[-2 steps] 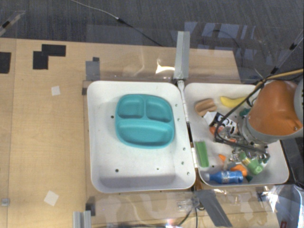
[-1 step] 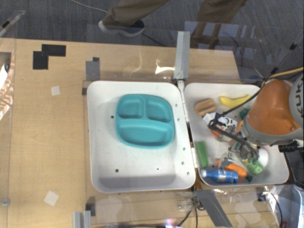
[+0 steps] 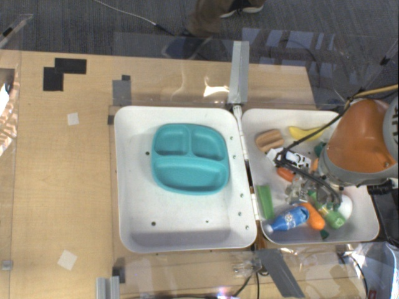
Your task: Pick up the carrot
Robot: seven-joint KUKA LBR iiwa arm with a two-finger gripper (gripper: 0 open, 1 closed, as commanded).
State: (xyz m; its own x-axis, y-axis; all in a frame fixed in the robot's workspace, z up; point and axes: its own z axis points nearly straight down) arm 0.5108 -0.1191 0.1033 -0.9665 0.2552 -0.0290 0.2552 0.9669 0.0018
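The pale wooden table (image 3: 56, 185) carries two shallow white plastic bins side by side, their inner rims touching. The left bin (image 3: 134, 167) sits near the table's middle; the right bin (image 3: 368, 226) lies toward the right edge. Black L-shaped tape (image 3: 61, 72) marks the table's far left corner.

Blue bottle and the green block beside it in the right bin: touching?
Cannot tell. In the camera view the blue bottle lies right below the green block, edges meeting with no visible gap, but the slanted view can't confirm contact.
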